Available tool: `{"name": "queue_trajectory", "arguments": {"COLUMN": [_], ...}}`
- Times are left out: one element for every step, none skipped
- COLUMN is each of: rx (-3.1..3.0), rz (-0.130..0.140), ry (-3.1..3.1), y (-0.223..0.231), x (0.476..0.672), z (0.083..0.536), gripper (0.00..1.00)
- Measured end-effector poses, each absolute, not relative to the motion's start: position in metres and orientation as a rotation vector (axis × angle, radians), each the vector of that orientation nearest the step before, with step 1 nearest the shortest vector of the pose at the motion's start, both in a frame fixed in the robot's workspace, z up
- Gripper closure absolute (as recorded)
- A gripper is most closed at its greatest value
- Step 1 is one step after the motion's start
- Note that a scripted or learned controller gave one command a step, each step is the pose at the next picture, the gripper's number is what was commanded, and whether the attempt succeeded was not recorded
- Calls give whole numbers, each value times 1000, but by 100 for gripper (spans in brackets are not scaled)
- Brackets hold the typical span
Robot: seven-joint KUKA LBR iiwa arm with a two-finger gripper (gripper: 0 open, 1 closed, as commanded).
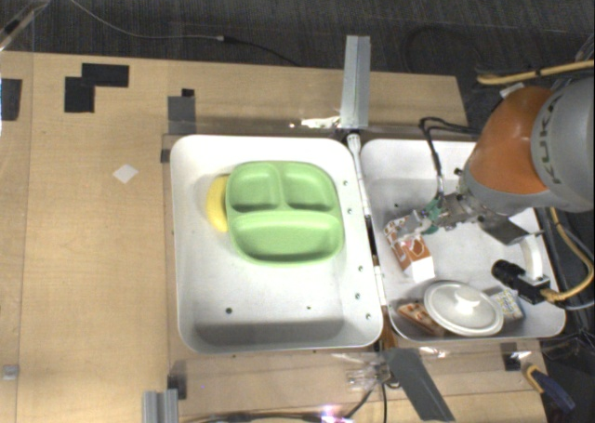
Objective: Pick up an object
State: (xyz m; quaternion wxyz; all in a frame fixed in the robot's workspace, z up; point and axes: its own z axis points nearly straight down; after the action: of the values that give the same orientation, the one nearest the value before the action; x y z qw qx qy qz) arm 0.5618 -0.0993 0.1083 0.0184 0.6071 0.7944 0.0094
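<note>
Approach step: the pincer (437, 217) is hovering low in the right bin (465, 156), beside the snack packet (409, 246) near its left wall; its state I cannot tell. Next move calls for descending squarely over the packet.

1. The left bin (195, 254) is crowded in its upper half by a green divided plate (283, 209), with a yellow object (216, 204) tucked just beside the plate's left edge.
2. The lower half of that bin's floor lies bare, leaving open room below the plate.
3. In the right bin (400, 165), a brown-and-white packet (410, 250) sits near the left wall, and a white lidded bowl (462, 309) fills the lower middle, touching a brown item (420, 318) at its left.
4. The arm (535, 147) covers the right bin's upper right.
5. The upper-left floor of the right bin stays open.
</note>
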Motion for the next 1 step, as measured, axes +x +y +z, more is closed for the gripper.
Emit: {"name": "queue_trajectory", "arguments": {"rx": [1941], "rz": [36], "ry": [2431], "y": [-105], "x": [596], "z": [107], "gripper": [0]}}
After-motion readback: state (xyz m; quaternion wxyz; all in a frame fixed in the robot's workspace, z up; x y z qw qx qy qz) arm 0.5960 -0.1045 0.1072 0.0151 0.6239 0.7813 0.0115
